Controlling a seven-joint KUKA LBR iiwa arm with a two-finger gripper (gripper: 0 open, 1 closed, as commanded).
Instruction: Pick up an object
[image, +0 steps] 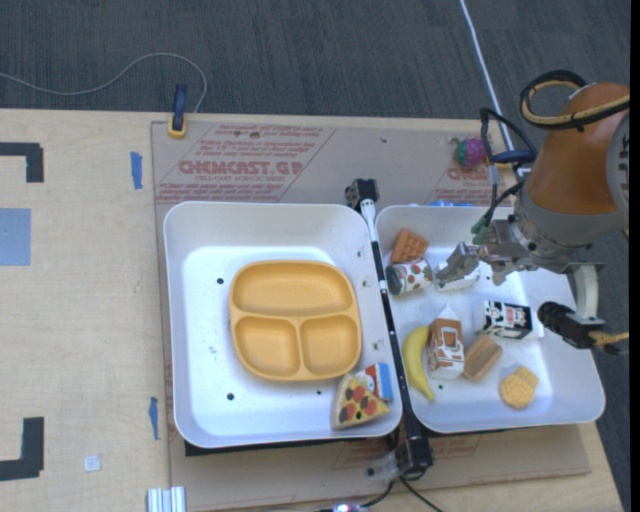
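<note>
My gripper (462, 268) hangs over the upper middle of the right bin (590, 405), reaching in from the right. Just left of it lies a small can (408, 277), with an orange waffle piece (408, 244) behind that. A black-and-white carton (507, 318) lies below and to the right of the gripper. Toward the bin's front are a banana (416, 363), a brown-and-white carton (445, 347), a tan block (481, 357) and a round cracker (518, 387). I see nothing held in the gripper.
The left bin (185, 300) holds a yellow divided plate (295, 318), a pizza slice (357, 402) and a small blue-and-red item (377, 380) at its front right corner. A black divider (372, 245) runs between the bins. A purple-green toy (468, 152) sits behind the right bin.
</note>
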